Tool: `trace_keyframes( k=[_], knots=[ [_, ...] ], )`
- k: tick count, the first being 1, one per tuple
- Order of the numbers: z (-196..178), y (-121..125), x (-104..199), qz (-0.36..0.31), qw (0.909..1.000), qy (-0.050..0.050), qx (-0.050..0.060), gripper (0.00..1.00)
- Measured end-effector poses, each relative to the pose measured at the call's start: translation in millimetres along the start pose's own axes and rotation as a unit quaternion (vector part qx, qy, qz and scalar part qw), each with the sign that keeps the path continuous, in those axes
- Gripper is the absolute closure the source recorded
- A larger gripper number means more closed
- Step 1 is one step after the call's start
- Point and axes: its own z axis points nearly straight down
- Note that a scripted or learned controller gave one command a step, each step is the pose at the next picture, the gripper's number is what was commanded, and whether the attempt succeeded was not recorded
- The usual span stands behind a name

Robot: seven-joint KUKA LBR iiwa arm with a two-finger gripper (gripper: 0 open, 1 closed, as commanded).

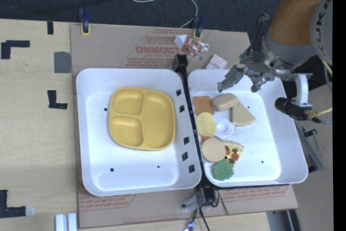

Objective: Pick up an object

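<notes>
Overhead, the jaws (241, 79) hang spread and empty, just above the tan bread piece (225, 101).

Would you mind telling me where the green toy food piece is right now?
The green toy food piece lies in the right bin, near its front edge, just below the pizza slice and the round tan piece.

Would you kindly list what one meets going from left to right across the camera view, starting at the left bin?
Left white bin → yellow divided plate → black divider between the bins → pale yellow oval piece → pincer → right bin's outer rim.
</notes>
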Motion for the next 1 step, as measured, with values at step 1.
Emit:
trace_keyframes(
  k=[1],
  knots=[
    [95.1, -73.6, -8.2, 0.001, 1.0000, 0.001, 0.004, 0.00]
  ],
)
